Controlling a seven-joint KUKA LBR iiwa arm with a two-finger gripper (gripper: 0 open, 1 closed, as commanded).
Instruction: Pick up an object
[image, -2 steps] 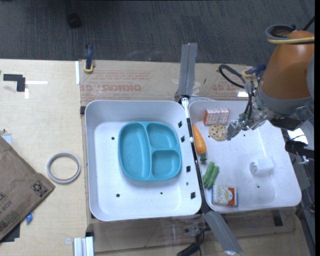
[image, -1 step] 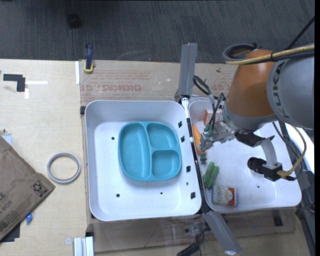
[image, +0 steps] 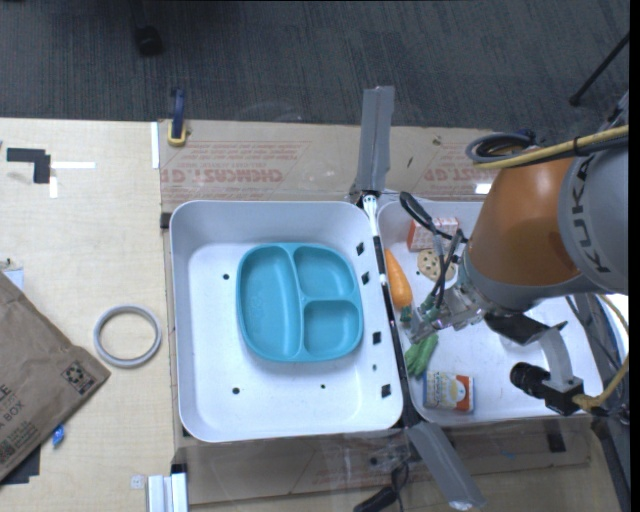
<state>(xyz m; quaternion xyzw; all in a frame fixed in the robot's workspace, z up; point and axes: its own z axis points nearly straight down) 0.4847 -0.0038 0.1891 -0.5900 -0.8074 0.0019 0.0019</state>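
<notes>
Right bin (image: 560, 425) largely behind arm (image: 530, 230)

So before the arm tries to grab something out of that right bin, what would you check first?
1. Gripper over the right bin: ok.
2. Fingers open or shut: cannot tell, the wrist hides them.
3. Green vegetable just below the gripper, within reach: ok.
4. Carrot lying close against the divider wall, awkward to grip: not ok.
5. Small box lying apart from the other items: ok.
6. Anything already held: cannot tell.
</notes>
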